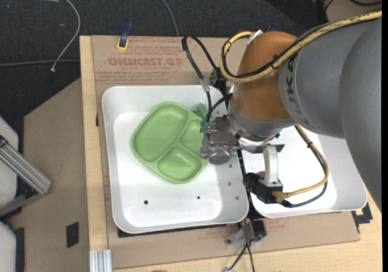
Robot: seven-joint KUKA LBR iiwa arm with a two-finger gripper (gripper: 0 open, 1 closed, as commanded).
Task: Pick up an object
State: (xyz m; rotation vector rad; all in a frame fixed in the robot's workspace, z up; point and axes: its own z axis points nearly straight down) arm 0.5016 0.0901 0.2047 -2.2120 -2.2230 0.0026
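The hand (217,151) is hanging at the right edge of the green plate (167,142) in the left bin (121,204); its grip cannot be told.

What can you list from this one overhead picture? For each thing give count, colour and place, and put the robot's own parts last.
divided plate: one, light green, three compartments, lying in the left bin toward its right side
bins: two, white, shallow, side by side on the bench; the right one is mostly covered by the arm
cardboard sheet: one, brown with red print, under the bins
blue clip: one, at the cardboard's far edge
loose cables: grey, on the dark floor, upper left
arm: one, grey with an orange band, reaching in from the right
gripper: one, metal, at the plate's right edge
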